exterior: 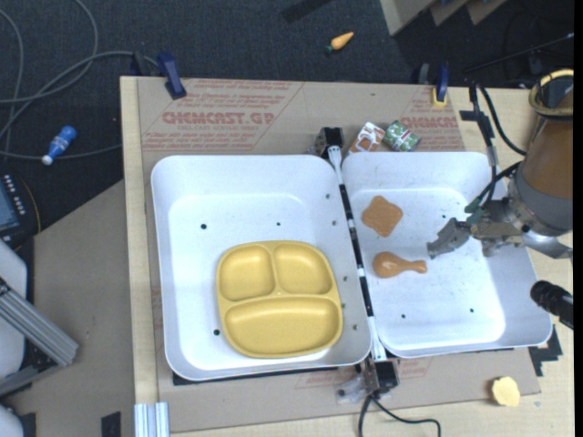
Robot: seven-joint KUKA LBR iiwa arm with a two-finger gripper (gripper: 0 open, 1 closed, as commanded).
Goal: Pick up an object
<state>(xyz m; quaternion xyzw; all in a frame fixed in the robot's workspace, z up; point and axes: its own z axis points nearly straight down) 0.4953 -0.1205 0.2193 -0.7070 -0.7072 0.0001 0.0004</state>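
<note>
Drumstick [398, 265] lengthwise, narrow end rightward

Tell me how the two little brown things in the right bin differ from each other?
The flat brown piece is a rounded blob; the drumstick-shaped piece is a bulb with a thin handle pointing right. The flat piece lies nearer the bin's far wall, the drumstick nearer the middle, closer to the tool. Both are tan-brown and lie loose, untouched.

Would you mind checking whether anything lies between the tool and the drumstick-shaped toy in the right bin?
Nothing visible does. The tool hangs over the right bin, just right of the drumstick toy, with bare white bin floor between them. The flat brown piece lies further up, off that line.
</note>
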